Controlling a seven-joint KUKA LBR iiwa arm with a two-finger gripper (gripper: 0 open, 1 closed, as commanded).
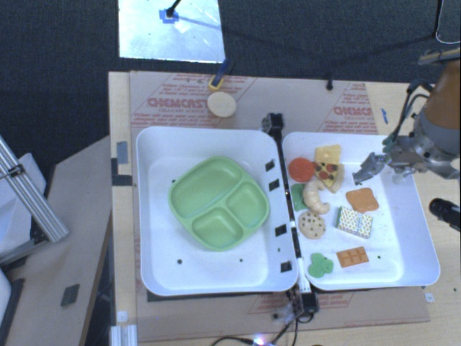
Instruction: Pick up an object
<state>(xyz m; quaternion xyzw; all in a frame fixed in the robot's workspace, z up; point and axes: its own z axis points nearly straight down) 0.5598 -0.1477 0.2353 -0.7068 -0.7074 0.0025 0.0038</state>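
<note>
In the camera view, two shallow white bins were seen side by side on the tabletop (346, 96), which was lined with printed cardboard. The left bin (155, 164) carried a green divided plate (218, 202), set at a tilt across its middle.

The right bin (418, 247) carried the small toy foods. A red tomato slice (302, 169) lay near the divider, with a yellow cheese wedge (328, 153) and a pizza slice (330, 173) just beside it. A pale croissant (315, 197) was placed below them, and a chocolate-chip cookie (311, 225) below that. An orange cracker (361, 199) lay toward the bin's middle, touching or nearly touching a white patterned packet (355, 223). A green broccoli piece (320, 266) and an orange waffle biscuit (352, 256) were seen near the front wall.

The arm (441, 117) was extended in from the right edge, its wrist held low over the right bin's far side. The hand (368, 170) was pointed leftward and slightly downward, above bare bin floor between the pizza slice and the orange cracker. Its fingers (362, 174) were seen close to the cracker's upper edge, but how far apart they stood could not be told, and nothing was seen gripped between them.

A round wooden disc (222, 104) lay on the cardboard behind the left bin.
</note>
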